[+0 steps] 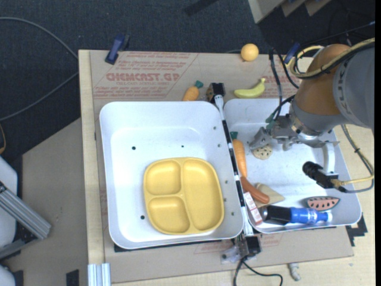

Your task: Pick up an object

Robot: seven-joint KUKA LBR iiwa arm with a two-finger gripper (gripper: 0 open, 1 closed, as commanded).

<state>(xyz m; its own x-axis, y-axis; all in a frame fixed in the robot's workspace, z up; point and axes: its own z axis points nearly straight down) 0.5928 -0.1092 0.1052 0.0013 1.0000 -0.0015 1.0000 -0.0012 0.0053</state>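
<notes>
Camera view: I've got gripper (266, 140) low in right bin (351, 204), over cookie (261, 152), prob. lining up a grab; can't tell finger state.

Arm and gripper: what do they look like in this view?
The arm is a thick grey cylinder with an orange band above the wrist. Black and yellow cables loop around its top. The gripper is small, grey metal, with dark fittings.

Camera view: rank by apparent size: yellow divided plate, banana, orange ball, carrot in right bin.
1. yellow divided plate, by far
2. carrot
3. banana: close to the carrot, order unsure
4. orange ball
The banana and ball sit farther from the camera.
</notes>
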